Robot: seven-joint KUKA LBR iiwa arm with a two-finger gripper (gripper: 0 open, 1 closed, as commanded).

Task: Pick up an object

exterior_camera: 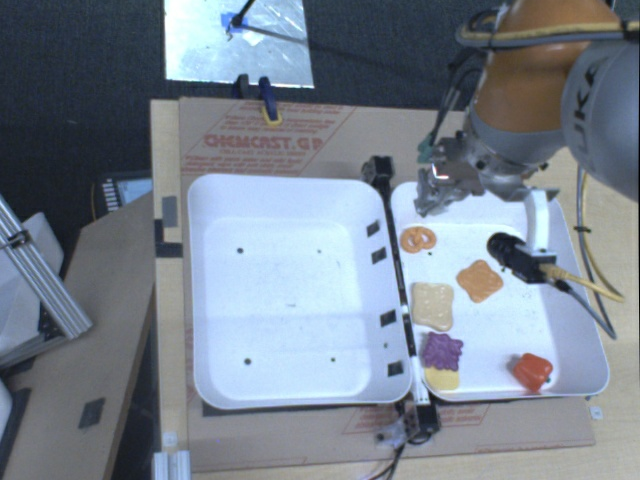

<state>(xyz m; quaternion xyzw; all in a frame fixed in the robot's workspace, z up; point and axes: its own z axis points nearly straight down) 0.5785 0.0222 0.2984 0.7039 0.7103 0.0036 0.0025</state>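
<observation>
The right bin [575, 313] holds several small toy foods: an orange pretzel [418, 238] near its far left corner, an orange toast-like piece [480, 281], a beige bread slice [433, 305], a purple grape cluster [441, 349] lying against a yellow piece [443, 377], and a red piece [532, 370] at the near right. My gripper [432, 203] hangs over the bin's far left corner, just behind the pretzel, with nothing seen in it. The grey wrist and orange band [540, 43] rise above it and hide the bin's far edge.
The left bin [290, 288] sits beside the right one, with black clips [385, 258] along the shared wall. A black cylindrical fitting [515, 256] with a yellow cable [590, 286] lies over the right bin. A blue and yellow clamp [268, 103] stands at the bench's far edge.
</observation>
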